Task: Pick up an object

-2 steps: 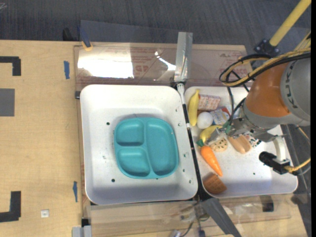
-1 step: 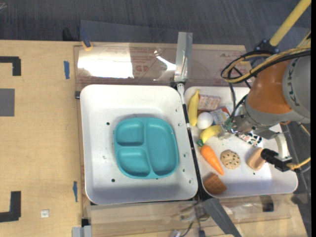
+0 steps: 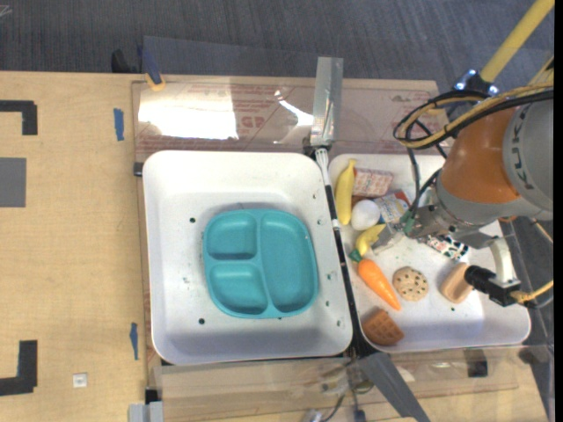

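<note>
From my remote seat I see the counter (image 3: pixel 70 262) carrying two shallow white bins side by side. Left bin (image 3: pixel 167 236) holds a teal divided plate (image 3: pixel 261 262), three compartments, lying flat near the middle. Right bin (image 3: pixel 479 323) has the clutter: a banana (image 3: pixel 345 192) standing along the left wall, a white egg-shaped item (image 3: pixel 365 213) just beside it, a small printed packet (image 3: pixel 373 182) at the back, a yellow piece with a green tip (image 3: pixel 368 239) below the egg, a carrot (image 3: pixel 380 282) lying at a slant with its green end toward the dividing wall, a round cookie (image 3: pixel 410 283) just right of the carrot, a tan cylinder-like block (image 3: pixel 456 283) right of the cookie, and a brown wedge, looks like bread (image 3: pixel 383 326), at the near left corner of that bin. The arm (image 3: pixel 493 170), grey with its orange band, comes in from the right and hangs over the back-middle of the right bin. The tool (image 3: pixel 412 224) sits low near the yellow piece and the egg-shaped item, above the cookie; it is small and cluttered there, so I cannot tell how it is set or whether anything is in it. Black cables (image 3: pixel 431 117) loop over the arm.
</note>
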